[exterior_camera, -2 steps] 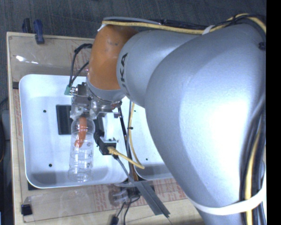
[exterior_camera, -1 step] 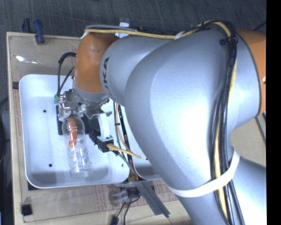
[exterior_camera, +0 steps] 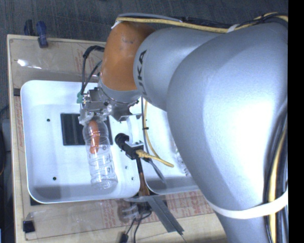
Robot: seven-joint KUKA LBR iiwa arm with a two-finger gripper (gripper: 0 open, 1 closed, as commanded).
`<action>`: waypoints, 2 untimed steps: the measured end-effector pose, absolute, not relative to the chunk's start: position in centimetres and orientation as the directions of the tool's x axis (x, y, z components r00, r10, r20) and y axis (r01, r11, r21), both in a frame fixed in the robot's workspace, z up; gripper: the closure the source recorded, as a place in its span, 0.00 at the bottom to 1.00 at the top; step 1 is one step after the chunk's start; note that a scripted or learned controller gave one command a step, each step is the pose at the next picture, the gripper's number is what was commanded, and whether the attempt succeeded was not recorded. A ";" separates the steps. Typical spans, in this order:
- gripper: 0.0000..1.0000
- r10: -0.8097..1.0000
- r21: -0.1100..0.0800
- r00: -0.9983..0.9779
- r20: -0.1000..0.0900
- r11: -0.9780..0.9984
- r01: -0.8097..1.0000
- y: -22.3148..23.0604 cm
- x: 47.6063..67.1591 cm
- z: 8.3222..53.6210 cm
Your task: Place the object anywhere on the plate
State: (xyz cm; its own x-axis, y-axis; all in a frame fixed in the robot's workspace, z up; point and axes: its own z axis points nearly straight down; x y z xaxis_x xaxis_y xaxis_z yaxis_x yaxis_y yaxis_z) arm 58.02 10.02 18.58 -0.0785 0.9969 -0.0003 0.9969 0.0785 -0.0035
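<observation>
- Bottle: a clear plastic one with an orange band near its neck lies on its side in the left bin, toward the bin's right wall, its base pointing at the near edge.
- It looks empty, so probably light, thin-walled and springy; smooth and round, it would likely roll or slip if squeezed off-centre. The narrower banded neck or the mid-body taken across its width seems the surest hold.
- Its neck end sits right under the gripper; whether that end is actually gripped is hidden by the wrist hardware, so nothing can be said of a hold.
- Plate: a dark, flat rectangle on the bin floor just left of the bottle's upper half, touching or nearly so.
- Arm: the grey body with its orange band reaches from the right and covers most of the right bin.
- A yellow cable hangs over the divide between both bins.
</observation>
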 end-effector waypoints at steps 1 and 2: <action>1.00 0.999 -0.004 -0.048 0.000 0.048 0.999 4.1 64.0 19.0; 1.00 0.996 -0.007 -0.091 0.000 0.091 0.996 8.8 61.5 19.0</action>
State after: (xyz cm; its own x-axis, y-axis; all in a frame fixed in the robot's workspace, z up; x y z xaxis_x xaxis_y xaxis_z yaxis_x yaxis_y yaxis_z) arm 61.51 8.79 18.98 -0.0905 0.9959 -0.0001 0.9959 0.0905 -0.0070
